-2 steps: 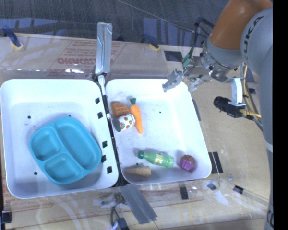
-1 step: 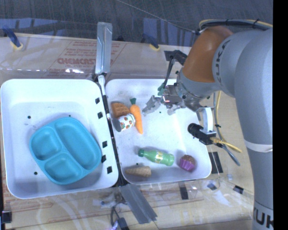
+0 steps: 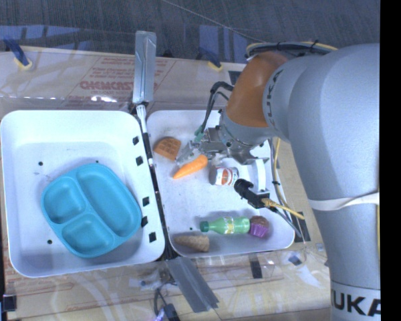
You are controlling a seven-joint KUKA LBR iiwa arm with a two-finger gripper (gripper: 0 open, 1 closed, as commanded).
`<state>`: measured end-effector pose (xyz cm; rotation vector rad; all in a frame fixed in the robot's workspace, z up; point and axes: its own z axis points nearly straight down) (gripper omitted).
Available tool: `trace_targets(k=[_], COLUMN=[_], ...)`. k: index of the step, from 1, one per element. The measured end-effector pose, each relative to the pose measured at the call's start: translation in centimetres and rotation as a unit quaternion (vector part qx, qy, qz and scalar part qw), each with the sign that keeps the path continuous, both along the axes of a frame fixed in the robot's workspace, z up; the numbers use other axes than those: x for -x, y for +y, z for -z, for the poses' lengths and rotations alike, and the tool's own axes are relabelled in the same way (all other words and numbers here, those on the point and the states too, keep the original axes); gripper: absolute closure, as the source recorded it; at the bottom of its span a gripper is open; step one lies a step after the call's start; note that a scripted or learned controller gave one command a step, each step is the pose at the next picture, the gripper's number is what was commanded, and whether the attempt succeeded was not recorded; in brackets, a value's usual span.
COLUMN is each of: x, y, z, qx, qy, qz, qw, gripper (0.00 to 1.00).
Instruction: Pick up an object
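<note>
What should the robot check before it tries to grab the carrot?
1. Claw near the carrot: ok, it hangs just above the carrot's upper end.
2. Carrot held already: not ok, it lies on the floor of the right bin.
3. Room around the carrot: not ok, the bread piece and small can lie close by.
4. Claw wide enough: cannot tell.
5. Other toys out of the way: ok, the green bottle and purple cupcake lie along the bin's near wall.
</note>
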<state>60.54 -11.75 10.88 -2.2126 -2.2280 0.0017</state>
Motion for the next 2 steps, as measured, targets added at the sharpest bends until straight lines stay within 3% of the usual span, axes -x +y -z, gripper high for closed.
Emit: trace_targets(k=[1, 2], x=[0.0, -5.4], y=[0.1, 5.7], z=[-0.7, -11.6], qx=[-0.0009, -0.0003], qy=[0.003, -0.003], qz=[-0.003, -0.002], qw=[1.0, 1.0], gripper=[1.0, 1.0])
